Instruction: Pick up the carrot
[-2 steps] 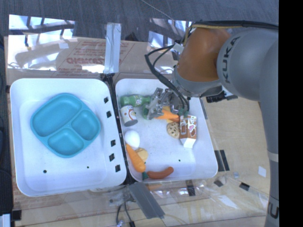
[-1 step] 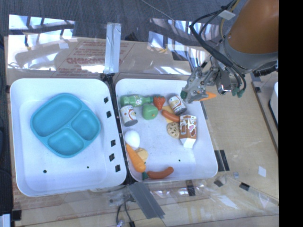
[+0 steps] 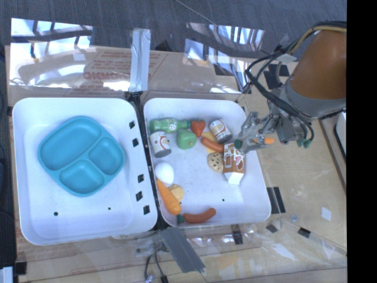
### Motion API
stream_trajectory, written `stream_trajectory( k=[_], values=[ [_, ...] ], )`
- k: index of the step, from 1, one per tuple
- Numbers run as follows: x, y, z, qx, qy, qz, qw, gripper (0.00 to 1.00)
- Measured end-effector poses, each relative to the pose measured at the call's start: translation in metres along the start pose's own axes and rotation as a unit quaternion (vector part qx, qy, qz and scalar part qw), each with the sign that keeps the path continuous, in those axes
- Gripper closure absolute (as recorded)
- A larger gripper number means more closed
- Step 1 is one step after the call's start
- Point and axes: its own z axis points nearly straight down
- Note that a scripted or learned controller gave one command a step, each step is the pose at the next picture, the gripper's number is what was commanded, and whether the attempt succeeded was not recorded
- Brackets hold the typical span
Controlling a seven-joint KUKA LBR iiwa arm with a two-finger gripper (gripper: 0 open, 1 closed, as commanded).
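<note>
**Right bin, carrot at front left**

While the gripper (image 3: pixel 250 135) hangs over the right bin's (image 3: pixel 254 187) right rim, its fingers appear slightly parted with nothing between them, though the view is blurry there. Carrot (image 3: pixel 168 198): lying by the left wall, just below the egg (image 3: pixel 164 173). Carton (image 3: pixel 233 163): beneath the gripper. Left bin (image 3: pixel 35 214): blue tray (image 3: pixel 81 155).

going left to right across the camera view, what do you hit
blue tray → left bin → small can → green apple → cookie → carton → end effector
</note>
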Motion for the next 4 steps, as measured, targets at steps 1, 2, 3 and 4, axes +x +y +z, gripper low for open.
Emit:
stream_trajectory(
  k=[1,2,3,4],
  values=[
    [-0.055,0.001,-0.009,0.001,-0.004,-0.085,0.9964,1.0],
    [-0.069,0.003,-0.161,0.003,-0.006,-0.251,0.9679,1.0],
    [-0.09,0.029,-0.009,-0.003,0.002,-0.275,0.9614,1.0],
    [-0.105,0.02,0.039,0.0,-0.001,-0.393,0.9197,1.0]
  ],
)
